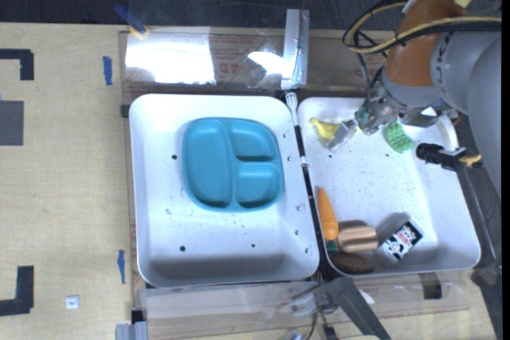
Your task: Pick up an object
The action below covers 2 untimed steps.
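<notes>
The arm (pixel 446 60) reaches in from the right over the right bin's (pixel 466 239) far edge, its gripper (pixel 349 131) low at the far-left corner beside a yellow item (pixel 322 128); whether the fingers are parted or closed cannot be told, as they appear blurred. A green item (pixel 398 139) lies just right of the gripper. The bin's centre is bare, while a carrot (pixel 326 213) lies lengthwise along the left wall, with a wooden block (pixel 357 237) and carton (pixel 400 241) near the front edge. The left bin (pixel 159 243) holds a blue tray (pixel 233 163).
</notes>
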Available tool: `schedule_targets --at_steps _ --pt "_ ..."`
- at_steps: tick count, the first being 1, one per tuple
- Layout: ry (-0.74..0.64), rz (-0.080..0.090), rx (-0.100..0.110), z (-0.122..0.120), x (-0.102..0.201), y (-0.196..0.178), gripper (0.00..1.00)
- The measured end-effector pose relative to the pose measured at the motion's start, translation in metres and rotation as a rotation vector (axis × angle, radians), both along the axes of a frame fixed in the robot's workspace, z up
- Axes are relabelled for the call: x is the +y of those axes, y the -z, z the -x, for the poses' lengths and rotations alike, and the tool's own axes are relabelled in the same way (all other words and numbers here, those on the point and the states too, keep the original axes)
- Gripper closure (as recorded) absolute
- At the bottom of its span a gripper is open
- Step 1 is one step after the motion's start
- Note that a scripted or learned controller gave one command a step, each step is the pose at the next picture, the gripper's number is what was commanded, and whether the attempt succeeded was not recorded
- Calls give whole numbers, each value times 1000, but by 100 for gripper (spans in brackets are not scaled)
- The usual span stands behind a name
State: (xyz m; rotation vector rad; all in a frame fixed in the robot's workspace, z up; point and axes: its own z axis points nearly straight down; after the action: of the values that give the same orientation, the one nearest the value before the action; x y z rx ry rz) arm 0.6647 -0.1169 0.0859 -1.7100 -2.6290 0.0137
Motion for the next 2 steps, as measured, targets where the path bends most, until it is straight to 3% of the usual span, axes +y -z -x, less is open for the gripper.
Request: schedule_targets --at_steps 1,2 --pt "-314 -5 -11 35 -3 -1 0" --pt "-60 -2 -19 14 -32 -74 0"
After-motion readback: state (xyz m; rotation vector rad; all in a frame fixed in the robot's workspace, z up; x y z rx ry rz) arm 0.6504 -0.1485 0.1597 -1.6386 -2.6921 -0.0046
